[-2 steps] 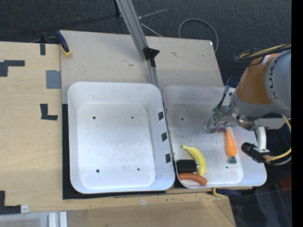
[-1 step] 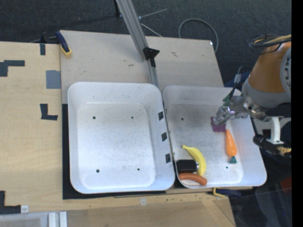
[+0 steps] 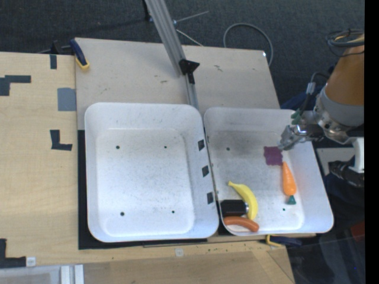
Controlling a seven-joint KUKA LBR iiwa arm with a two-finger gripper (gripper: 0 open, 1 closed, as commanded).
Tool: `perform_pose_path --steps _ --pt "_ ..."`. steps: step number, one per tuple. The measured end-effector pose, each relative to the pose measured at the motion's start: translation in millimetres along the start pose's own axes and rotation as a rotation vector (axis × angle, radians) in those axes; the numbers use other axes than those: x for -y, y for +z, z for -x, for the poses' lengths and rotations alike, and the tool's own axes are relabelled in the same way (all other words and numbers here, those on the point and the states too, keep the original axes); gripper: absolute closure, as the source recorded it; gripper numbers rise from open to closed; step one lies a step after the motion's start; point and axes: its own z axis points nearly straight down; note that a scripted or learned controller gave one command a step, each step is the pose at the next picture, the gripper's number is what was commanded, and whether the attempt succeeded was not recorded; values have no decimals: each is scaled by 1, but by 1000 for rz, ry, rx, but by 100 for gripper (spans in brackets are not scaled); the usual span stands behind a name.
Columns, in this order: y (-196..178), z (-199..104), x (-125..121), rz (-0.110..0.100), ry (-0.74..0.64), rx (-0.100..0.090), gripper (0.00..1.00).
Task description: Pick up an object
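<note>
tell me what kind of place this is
Probably a robotics lab's grasping test bench: two white bins side by side, toy food like a banana and carrot, and a robot arm.

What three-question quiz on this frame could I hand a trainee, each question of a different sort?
1. True or false: the banana lies in the left bin.
2. Which thing lies nearest the gripper? A) the purple block B) the black block C) the red sausage-shaped toy
3. Fill in: the carrot lies close to the right bin's ____ wall.

Key: 1 false, it is in the right bin. 2 A. 3 right.
</note>
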Motion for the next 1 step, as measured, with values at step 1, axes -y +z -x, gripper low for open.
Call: perform_pose_path --steps 1 --pt "-23 0 -1 -2 0 -1 100"
